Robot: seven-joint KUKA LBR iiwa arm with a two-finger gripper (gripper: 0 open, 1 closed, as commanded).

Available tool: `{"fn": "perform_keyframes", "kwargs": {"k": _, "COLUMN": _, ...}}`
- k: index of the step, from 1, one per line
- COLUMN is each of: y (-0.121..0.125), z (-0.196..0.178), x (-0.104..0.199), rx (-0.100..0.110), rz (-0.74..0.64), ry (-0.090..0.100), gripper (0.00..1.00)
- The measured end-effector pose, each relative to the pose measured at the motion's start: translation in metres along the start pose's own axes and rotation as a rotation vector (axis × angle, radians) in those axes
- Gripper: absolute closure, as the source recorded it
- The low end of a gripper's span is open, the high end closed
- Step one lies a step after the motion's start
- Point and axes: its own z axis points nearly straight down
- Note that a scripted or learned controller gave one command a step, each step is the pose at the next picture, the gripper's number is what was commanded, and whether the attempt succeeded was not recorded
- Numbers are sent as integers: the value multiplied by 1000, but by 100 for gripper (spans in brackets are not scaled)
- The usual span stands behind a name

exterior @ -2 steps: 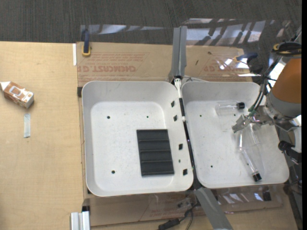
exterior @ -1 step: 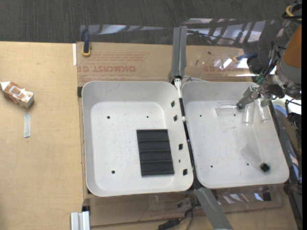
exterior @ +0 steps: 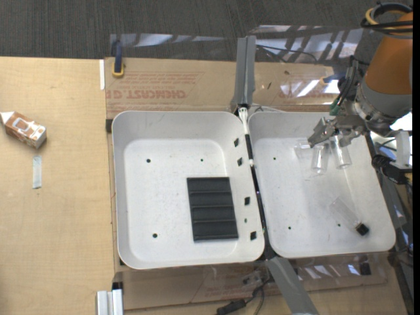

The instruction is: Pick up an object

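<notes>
Two shallow white bins side by side on the desk, left bin and right bin touching along a grey divider. In the left bin, a black ribbed block lying flat, right of centre and toward the near side. In the right bin, a small dark object near the near right corner, well apart from the tool. Grey arm with orange band reaching in from the far right. Tool hanging over the far part of the right bin, its two pale fingers spread apart with nothing between them. Out on the bare desk, far left, a small orange-and-white carton, and nearer, a thin pale strip.
</notes>
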Motion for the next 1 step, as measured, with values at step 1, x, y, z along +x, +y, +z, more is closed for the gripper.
{"fn": "perform_keyframes", "kwargs": {"k": 1, "y": 28, "z": -2, "x": 51, "rx": -1, "rz": -27, "ry": -1, "gripper": 100}}
